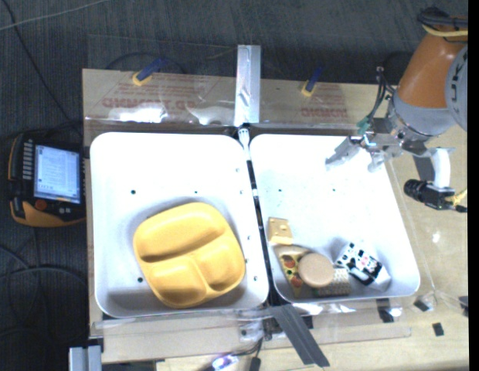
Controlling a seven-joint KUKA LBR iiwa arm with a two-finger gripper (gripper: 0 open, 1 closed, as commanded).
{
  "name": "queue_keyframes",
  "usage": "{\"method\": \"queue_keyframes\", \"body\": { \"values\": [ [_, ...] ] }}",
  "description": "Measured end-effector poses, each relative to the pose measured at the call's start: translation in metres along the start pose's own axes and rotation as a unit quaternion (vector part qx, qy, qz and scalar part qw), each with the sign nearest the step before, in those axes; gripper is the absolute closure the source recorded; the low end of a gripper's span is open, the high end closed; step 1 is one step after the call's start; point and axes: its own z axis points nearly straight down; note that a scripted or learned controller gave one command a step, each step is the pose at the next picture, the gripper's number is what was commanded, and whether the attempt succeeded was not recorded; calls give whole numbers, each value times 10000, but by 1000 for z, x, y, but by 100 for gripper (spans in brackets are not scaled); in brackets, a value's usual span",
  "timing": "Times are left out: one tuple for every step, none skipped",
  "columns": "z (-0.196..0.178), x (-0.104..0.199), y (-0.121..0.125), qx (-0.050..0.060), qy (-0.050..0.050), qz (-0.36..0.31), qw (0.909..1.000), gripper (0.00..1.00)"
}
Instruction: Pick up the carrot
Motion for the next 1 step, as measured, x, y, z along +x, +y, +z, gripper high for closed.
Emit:
{"method": "queue_keyframes", "body": {
  "values": [
    [0,0,0,0,0,0,10000,0]
  ]
}}
